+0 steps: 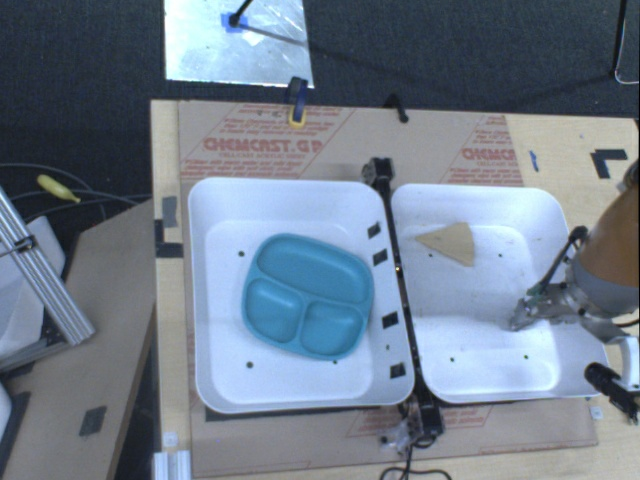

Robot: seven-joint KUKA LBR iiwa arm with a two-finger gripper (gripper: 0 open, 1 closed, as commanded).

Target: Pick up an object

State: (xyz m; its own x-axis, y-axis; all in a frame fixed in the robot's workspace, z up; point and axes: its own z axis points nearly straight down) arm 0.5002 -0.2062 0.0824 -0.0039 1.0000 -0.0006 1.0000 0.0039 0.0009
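Observation:
A tan, flat wedge-shaped piece [450, 242] lies in the back of the right bin [480, 378], near its left wall. A blue divided plate [306, 295] with three compartments rests in the middle of the left bin [215, 268]. My gripper [524, 314] reaches in from the right and hangs low over the floor of the right bin, toward its right side. It is well to the front right of the tan piece and apart from it. Nothing shows at its tip.
Black clips [383, 258] run along the seam between the two bins. The bins sit on a cardboard sheet [270, 143] on the bench. A metal plate [238, 28] lies beyond the bench, and an aluminium frame [35, 278] stands at the left.

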